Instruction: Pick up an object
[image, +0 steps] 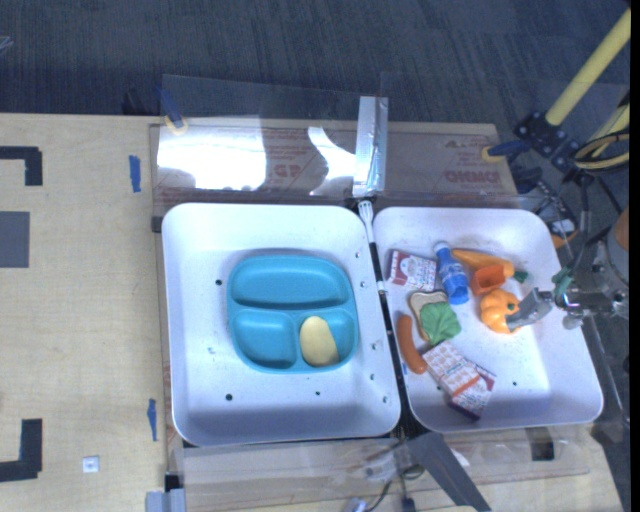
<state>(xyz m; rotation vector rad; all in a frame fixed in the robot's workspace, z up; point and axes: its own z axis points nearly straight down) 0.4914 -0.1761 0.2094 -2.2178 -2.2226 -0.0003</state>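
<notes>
The right white bin (570, 385) holds several toy foods. Among them are an orange pepper (494, 308), an orange carrot (482, 262), a blue bottle (452, 277), a green leafy piece (438, 322), a red sausage (407, 343) and two red-and-white packets (410, 268), (460, 374). My gripper (527, 312) reaches in from the right, low in this bin, its silver tip right beside the orange pepper's right side. I cannot tell whether it touches the pepper.
The left white bin (195, 330) carries a blue divided tray (285, 290) with a yellow potato-like toy (318, 341) in its lower right compartment. A clear plastic sheet (260, 150) stands behind the bins. Cables and a yellow pole (590, 70) crowd the far right.
</notes>
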